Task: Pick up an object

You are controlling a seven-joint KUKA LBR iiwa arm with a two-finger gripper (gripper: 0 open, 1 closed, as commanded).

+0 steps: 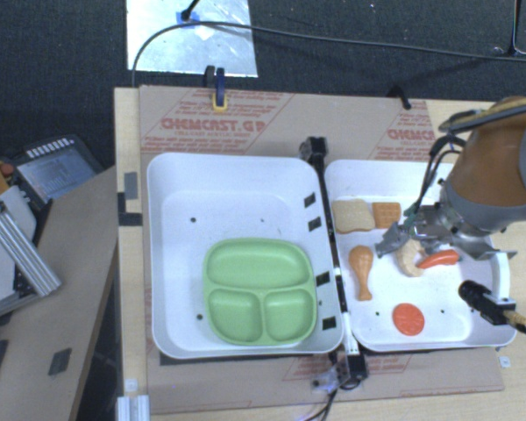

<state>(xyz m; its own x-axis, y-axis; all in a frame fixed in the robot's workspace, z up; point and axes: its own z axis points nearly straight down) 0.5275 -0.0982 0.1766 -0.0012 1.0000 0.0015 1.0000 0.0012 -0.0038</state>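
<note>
1. In the right-hand shallow white plastic bin (438, 169), beside the left-hand white bin (171, 235) with its pale green three-compartment plastic tray (259, 289): several small toy foods.
2. Near that tray, just across the divider: tan plastic drumstick (361, 270); above it, beige bread slice (352, 215) and orange square cracker (387, 213).
3. Farther from the tray: red-orange round disc (408, 319), cream lump (410, 259), red-orange strip (438, 259).
4. Over the lump and strip: grey two-finger gripper (416, 239); whether spread or closed, cannot tell; nothing seen held.
5. Likely light, stiff, slick; lump best pinched across its narrow middle.
</note>
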